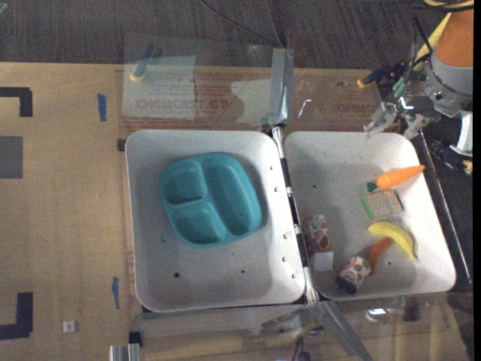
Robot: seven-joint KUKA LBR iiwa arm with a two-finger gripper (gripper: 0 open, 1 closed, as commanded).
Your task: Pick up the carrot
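The left bin (143,277) holds a teal divided plate (210,199), the right bin (432,277) holds the carrot (400,176) near its far right wall above a banana (394,238), no writing is legible, and the gripper (394,119), whose state I cannot tell, hovers beyond the right bin's far right corner.

We see the carrot (400,176), orange with a green end, lying flat and slightly tilted at the far right of the right bin (331,156).
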